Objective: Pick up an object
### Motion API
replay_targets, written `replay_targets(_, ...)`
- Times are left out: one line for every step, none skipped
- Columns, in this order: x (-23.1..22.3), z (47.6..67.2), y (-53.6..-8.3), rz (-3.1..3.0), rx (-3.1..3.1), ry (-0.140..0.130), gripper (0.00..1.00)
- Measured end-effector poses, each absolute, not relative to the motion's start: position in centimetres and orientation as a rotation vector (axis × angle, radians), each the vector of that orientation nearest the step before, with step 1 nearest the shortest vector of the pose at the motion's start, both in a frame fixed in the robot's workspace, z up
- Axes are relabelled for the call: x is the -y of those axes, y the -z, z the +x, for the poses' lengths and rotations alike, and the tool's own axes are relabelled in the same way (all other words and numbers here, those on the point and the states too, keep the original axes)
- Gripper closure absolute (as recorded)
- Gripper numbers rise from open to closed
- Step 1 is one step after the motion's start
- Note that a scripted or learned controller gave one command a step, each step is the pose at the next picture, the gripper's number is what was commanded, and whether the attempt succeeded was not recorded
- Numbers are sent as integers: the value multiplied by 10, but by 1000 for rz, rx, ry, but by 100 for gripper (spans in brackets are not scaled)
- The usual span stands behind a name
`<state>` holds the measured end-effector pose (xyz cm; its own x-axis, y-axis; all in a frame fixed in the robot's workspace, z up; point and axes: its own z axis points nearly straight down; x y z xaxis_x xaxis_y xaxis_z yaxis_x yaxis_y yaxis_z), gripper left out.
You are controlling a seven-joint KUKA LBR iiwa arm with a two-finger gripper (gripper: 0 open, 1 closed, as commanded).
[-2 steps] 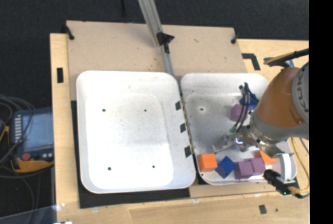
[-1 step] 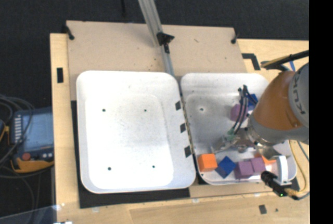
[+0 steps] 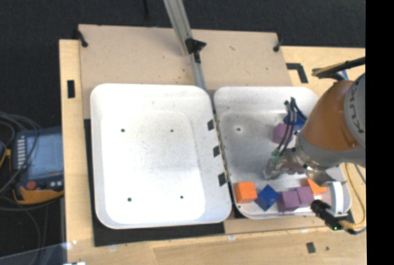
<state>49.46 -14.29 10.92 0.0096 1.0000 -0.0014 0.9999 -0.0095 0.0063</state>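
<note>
The gripper [image 3: 275, 166] hangs low in the right bin [image 3: 246, 111]; whether it grips anything, I cannot tell. Orange block [image 3: 245, 191], blue block [image 3: 267, 197] and purple blocks [image 3: 294, 198] crowd the near wall, hard to reach.

No text, label, brand or number can be read anywhere. The handheld control unit [image 3: 38, 162] at the left edge of the frame has a lit screen, but whatever it displays is too blurred to read.
</note>
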Motion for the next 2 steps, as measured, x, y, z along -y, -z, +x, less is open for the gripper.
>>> replay_targets(146, 493, -173, 2212, -2221, -6, 100)
replay_targets(138, 502, -227, 2211, -2221, -7, 100)
